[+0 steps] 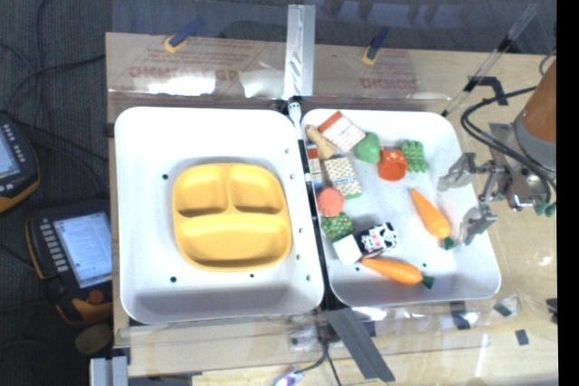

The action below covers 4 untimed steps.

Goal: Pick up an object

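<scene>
The left bin point(145, 285) holds a yellow tray point(232, 214). The right bin point(470, 271) holds toy food. The gripper point(466, 199) is spread wide with nothing in it, at the bin's right side, near a carrot point(429, 212).

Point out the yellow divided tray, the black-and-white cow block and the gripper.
yellow divided tray point(232, 241): camera view, on its front compartment.
cow block point(377, 239): camera view, on its spotted face.
gripper point(463, 199): camera view, midway between its fingertips.
</scene>
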Motion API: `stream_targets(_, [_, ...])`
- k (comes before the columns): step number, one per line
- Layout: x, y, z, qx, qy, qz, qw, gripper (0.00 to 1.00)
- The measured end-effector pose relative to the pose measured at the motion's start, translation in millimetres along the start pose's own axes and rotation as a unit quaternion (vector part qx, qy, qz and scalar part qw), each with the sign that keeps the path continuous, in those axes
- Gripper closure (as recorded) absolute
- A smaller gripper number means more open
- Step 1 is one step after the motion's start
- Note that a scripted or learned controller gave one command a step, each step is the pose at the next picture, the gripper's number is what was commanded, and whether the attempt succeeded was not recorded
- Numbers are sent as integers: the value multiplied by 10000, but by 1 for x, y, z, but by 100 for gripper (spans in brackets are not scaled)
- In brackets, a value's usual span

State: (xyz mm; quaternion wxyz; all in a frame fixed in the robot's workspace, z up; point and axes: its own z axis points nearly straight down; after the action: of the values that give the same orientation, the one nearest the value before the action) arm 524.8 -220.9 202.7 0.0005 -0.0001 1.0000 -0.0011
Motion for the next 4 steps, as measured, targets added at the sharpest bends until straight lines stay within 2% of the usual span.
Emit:
stream_targets(1, [-17, -3, 112, 30, -69, -186, 9998, 0])
stream_targets(2, [-19, -2, 101, 45, -80, -200, 9998, 100])
stream_targets(3, [-20, -1, 101, 42, -79, -204, 9998, 0])
stream_targets(4, [-21, 0, 91, 57, -89, -213, 9997, 100])
